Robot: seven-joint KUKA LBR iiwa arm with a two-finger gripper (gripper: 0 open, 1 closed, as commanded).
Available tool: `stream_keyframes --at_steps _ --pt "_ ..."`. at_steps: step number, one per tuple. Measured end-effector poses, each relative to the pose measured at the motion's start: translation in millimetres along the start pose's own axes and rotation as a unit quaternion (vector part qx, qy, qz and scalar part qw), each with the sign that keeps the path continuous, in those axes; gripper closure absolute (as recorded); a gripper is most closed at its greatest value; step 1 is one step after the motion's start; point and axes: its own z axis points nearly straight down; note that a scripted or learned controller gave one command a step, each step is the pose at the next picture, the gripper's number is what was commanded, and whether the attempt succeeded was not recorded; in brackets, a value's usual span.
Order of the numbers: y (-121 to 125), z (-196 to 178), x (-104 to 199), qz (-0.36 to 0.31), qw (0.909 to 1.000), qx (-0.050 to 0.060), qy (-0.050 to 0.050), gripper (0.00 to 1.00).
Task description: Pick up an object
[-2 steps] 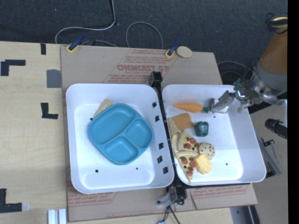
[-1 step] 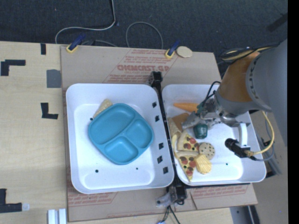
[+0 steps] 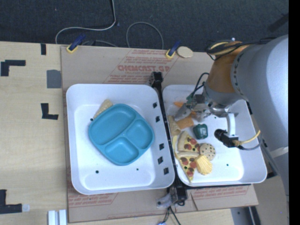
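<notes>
A: Where is the gripper [image 3: 187, 108]?

B: Low in the right bin [image 3: 248, 168], at its upper-left part, just above an orange food piece [image 3: 183, 123]. A small dark green object [image 3: 201, 131] lies just beside it, lower right.

A: Are the fingers apart or together?

B: I cannot tell; they blur into the clutter.

A: What else is there?

B: Pizza slices [image 3: 187, 144], a cookie [image 3: 206, 150] and a ridged yellow chip [image 3: 203, 164] sit below, well clear of the tool. The left bin [image 3: 79, 172] carries a blue divided plate [image 3: 122, 133], which covers most of a tan piece [image 3: 104, 108].

A: Any writing?

B: Red print on the cardboard [image 3: 93, 69] behind the bins, too faint to read surely. The arm [image 3: 262, 83] is cut off at the right.
</notes>
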Motion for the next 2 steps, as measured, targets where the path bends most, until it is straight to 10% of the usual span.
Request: stream_keyframes --at_steps 1,2 --pt "34 2 1 0.002 1.0 0.008 0.001 0.0" --pt "38 -15 4 0.003 1.0 0.001 0.004 1.0"
